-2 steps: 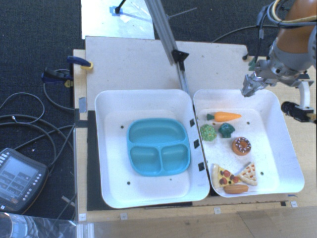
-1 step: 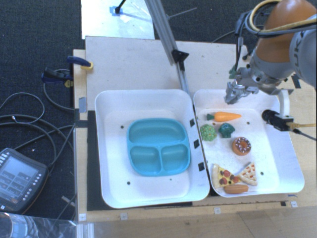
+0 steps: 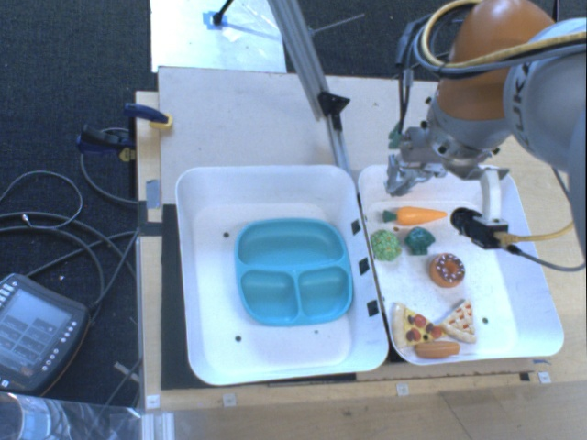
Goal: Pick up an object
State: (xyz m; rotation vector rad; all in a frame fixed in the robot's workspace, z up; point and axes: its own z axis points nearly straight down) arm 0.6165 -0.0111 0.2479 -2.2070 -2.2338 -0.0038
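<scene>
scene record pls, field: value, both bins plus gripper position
left bin: holds a blue divided tray
right bin: carrot, light green broccoli, dark green piece, donut, two pizza slices, hot dog
gripper: over the right bin's far left corner, just above the carrot
held: nothing seen between the fingers
arm: enters from the right
</scene>
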